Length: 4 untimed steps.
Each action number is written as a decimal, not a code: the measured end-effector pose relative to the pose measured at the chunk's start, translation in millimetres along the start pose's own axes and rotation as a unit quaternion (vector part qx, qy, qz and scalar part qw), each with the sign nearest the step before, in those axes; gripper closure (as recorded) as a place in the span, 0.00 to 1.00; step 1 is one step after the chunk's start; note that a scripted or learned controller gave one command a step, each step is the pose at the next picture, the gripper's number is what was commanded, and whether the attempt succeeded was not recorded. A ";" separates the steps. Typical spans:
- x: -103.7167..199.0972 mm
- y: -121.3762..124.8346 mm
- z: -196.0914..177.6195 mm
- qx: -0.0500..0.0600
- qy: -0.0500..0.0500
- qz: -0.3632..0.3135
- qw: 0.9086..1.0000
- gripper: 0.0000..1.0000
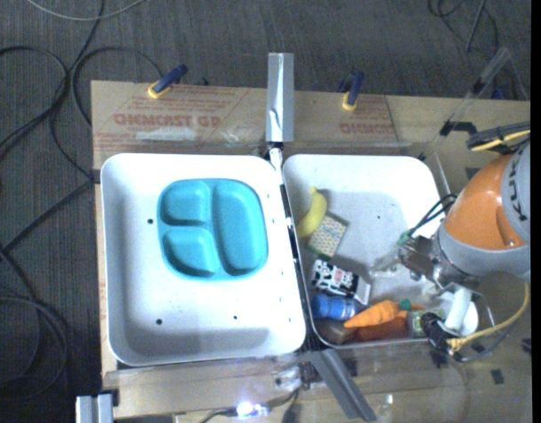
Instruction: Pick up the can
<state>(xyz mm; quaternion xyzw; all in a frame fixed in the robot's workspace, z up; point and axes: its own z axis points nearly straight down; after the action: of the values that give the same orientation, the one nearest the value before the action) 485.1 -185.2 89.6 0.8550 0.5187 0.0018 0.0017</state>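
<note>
The blue can (332, 307) lies on its side near the front of the right bin (376, 167), squeezed beside a toy carrot (377, 313). The end effector (418, 263) hangs nearby; I cannot tell its state.

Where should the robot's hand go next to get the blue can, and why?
Probably left and slightly down: the blue can lies on its side near the right bin's front edge, beside the carrot, while the gripper sits to its right, apart from it.
</note>
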 end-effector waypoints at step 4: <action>117.6 60.9 -343.5 0.003 -0.003 0.216 0.976 1.00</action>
<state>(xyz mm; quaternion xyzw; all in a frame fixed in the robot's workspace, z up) 591.8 -108.7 433.6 0.9469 0.3215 -0.0020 0.0009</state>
